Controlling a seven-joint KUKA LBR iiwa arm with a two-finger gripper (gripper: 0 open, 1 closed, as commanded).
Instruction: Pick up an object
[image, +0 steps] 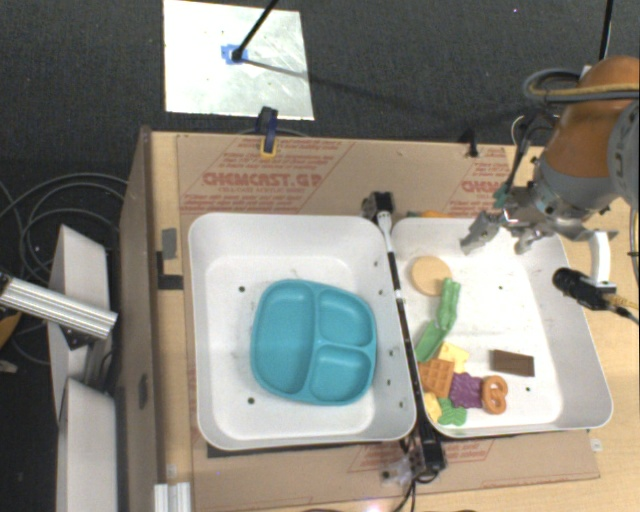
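Note:
My gripper (502, 236) hangs over the far part of the right bin (570, 330), its two fingers spread apart with nothing between them. Below and left of it lies a tan round cookie (430, 273). A green pea pod (447, 303) runs down from the cookie toward a green piece (430, 341). At the bin's near left sit a yellow piece (452, 354), an orange waffle (436, 377), purple grapes (465, 388) and an orange pretzel (494, 393). A brown chocolate bar (512, 363) lies apart, to the right of them.
The left bin (225, 300) holds a blue divided plate (313, 341). A black divider clamp (381, 208) sits at the bins' far junction. Cardboard (300, 175) backs the bins. A black cylinder (578, 288) juts from the arm over the right bin's right side.

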